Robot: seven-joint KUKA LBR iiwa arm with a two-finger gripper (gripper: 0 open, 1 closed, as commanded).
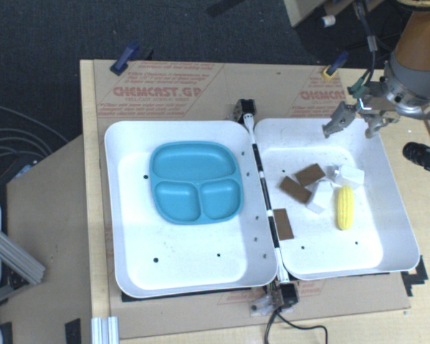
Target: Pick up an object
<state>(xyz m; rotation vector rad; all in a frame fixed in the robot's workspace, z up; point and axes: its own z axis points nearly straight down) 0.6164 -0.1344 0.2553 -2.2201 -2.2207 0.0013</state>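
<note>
Cables [7, 138] curl on the dark floor at the far left, beside the bench [201, 84], whose brown board carries two shallow white bins side by side. In the left bin [129, 256] a blue divided plate [196, 181] lies flat, a little toward the far end. Along the seam between the bins a brown rectangular piece [283, 224] rests just inside the right bin [387, 242]. Further right in that bin, two more brown pieces [302, 180] lie touching each other near the middle, with small white blocks [337, 185] just beside them and a yellow corn cob [345, 207] lying lengthwise next to those. None of these things is lifted. Above the right bin's far edge hovers the hand [353, 120], its two fingers spread apart with nothing between them, well apart from the cluster of objects. The grey arm [416, 56] reaches in from the right.
</note>
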